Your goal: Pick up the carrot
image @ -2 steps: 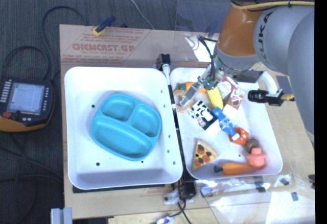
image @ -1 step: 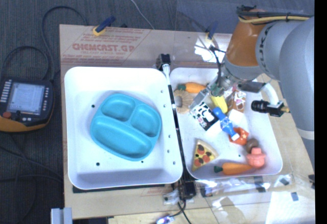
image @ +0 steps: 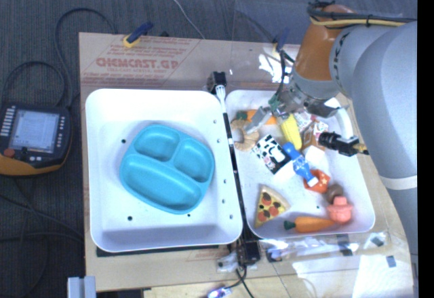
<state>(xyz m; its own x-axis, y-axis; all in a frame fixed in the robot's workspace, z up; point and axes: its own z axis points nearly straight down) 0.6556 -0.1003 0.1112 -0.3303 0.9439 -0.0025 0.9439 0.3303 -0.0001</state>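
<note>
Carrot (image: 313, 225): orange toy, dark green stub at its left end. It lay flat on the floor of the right white bin (image: 369, 203), near the front wall, long axis roughly left-right and tapering rightward. Pizza slice toy (image: 270, 205) sat just up-left; pink toy (image: 340, 210) touched its right end.

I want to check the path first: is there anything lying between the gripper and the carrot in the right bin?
Yes. The gripper is at the bin's far end, the carrot at its near edge. Between them lie a corn cob, a black-and-white toy and blue and red pieces.
</note>
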